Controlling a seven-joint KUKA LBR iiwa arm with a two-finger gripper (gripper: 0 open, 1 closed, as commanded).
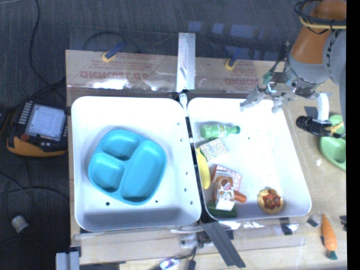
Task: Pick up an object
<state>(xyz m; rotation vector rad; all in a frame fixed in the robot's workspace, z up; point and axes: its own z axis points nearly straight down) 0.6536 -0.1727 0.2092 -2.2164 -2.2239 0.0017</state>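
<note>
No object had been taken yet. The likeliest picks, a green bottle (219,130) and a checkered packet (214,149), lay in the right bin (281,151) near its left wall, with a banana (202,170), a printed carton (226,189) and a round fruit (269,200) nearer the front. The gripper (262,101) hovered over that bin's far right corner, fingers spread wide and empty. The step looked like the approach; next it would need to travel left and descend. The left bin (90,111) held a blue divided tray (127,166).
</note>
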